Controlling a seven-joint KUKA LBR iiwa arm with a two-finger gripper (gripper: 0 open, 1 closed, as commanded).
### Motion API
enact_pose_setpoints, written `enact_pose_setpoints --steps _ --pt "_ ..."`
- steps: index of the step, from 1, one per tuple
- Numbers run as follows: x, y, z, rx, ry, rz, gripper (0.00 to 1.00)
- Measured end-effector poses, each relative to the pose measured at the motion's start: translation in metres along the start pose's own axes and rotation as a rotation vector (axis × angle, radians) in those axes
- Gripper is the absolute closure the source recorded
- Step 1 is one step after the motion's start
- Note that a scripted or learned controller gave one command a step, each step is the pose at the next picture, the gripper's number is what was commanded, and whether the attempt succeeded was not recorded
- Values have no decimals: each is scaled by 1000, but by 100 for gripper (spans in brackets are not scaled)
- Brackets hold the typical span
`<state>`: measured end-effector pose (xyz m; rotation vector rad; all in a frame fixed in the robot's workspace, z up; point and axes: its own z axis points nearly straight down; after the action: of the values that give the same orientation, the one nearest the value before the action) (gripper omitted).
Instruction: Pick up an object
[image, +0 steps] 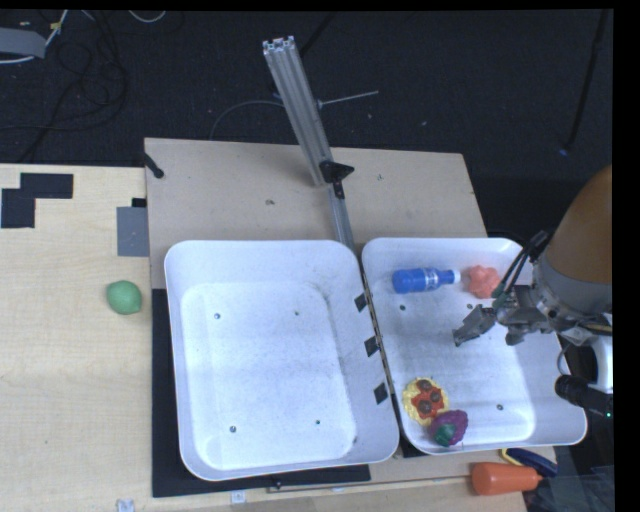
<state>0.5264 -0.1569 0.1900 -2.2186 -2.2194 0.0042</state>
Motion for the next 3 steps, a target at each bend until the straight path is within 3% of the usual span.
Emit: enact_pose_setpoints --steps 2,3 --pt "-10 -2 99 -5 -1 0 0" --pt "-11 -1 87 -7 -1 2 100"
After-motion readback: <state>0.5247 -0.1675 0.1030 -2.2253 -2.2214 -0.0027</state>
